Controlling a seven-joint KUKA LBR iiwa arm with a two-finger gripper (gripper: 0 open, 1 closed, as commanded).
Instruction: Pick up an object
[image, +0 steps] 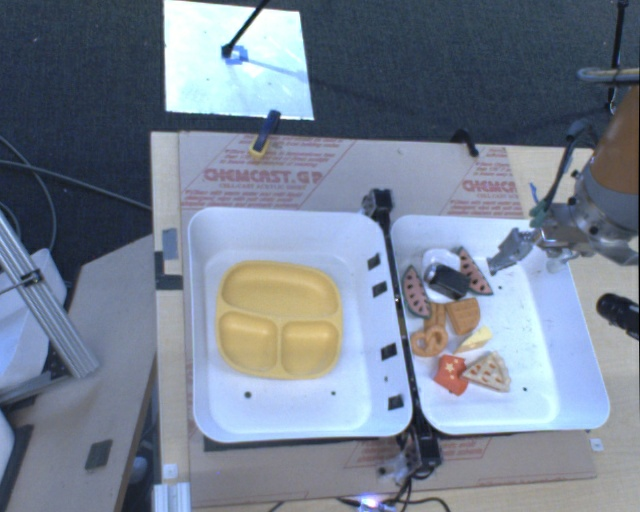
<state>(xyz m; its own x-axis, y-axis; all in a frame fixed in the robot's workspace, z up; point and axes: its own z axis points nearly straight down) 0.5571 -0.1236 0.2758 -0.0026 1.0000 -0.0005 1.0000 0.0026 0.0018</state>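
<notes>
Toy food (455, 330) fills right bin (575, 330), yellow tray (280, 318) left bin (205, 300); gripper (510, 250) spread, grasping nothing.

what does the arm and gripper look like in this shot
The arm enters from the right: a rounded body with an orange-tan band above grey wrist hardware. A thin blue cable runs beside the wrist. The gripper is small, metallic grey, with slim fingers, seen over the right bin. A dark rounded part sits lower at the right edge.
</notes>
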